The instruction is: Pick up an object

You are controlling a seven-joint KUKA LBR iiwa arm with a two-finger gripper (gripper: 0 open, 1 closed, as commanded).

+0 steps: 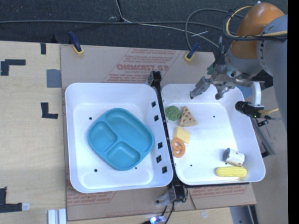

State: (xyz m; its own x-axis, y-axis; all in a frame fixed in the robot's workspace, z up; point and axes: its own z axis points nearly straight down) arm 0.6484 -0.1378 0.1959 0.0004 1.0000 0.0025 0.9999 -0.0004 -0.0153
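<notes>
A: End effector point(207, 92) status?

B: Fingers point(197, 91) spread apart, nothing between them. It hangs over the far edge of the right bin point(243, 139), touching none of the items.

A: Candidates for the pick?

B: All in the right bin. Against its left wall: a green round piece point(172, 112), a pizza slice point(187, 117) just right of it, a yellow block point(182, 135) nearer, and a pretzel point(177, 147) touching the block's near side. At the near right corner: a corn cob point(231, 172), with a small grey and white object point(233, 157) just beyond it.

A: Anything unclear?

B: The grey and white object is too small to identify. The arm is cut off at the right edge.

A: Arm pose?

B: Enters from the far right; orange band point(254, 22) above the wrist, fingers angled down and leftward. Left bin point(74, 139) holds a blue divided tray point(120, 138). Both bins sit on the table point(28, 139).
</notes>
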